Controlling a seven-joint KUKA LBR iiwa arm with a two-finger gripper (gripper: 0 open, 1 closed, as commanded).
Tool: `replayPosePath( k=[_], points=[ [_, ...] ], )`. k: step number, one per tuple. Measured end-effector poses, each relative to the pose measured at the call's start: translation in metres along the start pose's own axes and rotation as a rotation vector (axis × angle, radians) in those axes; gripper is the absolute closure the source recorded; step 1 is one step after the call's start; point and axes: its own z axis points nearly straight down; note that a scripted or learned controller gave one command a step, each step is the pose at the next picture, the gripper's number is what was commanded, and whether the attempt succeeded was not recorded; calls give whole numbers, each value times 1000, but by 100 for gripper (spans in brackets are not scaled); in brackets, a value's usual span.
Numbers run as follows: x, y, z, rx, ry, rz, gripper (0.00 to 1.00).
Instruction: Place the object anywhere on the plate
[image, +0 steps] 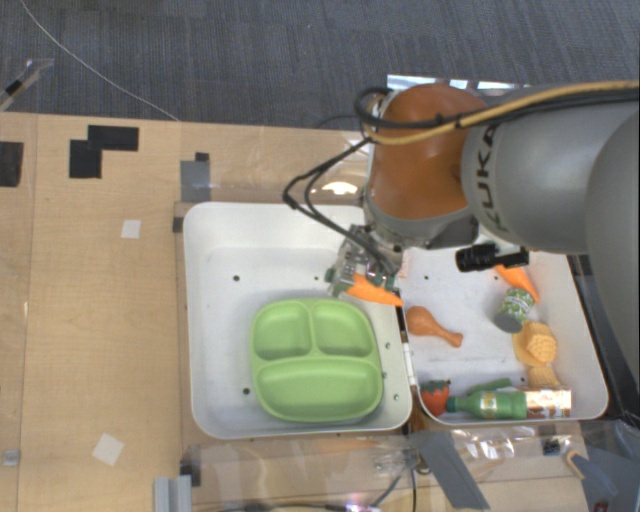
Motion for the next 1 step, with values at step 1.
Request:
replayPosePath(
  k=[1],
  points=[
    [0,0,0,0,-1,2,0]
  ],
)
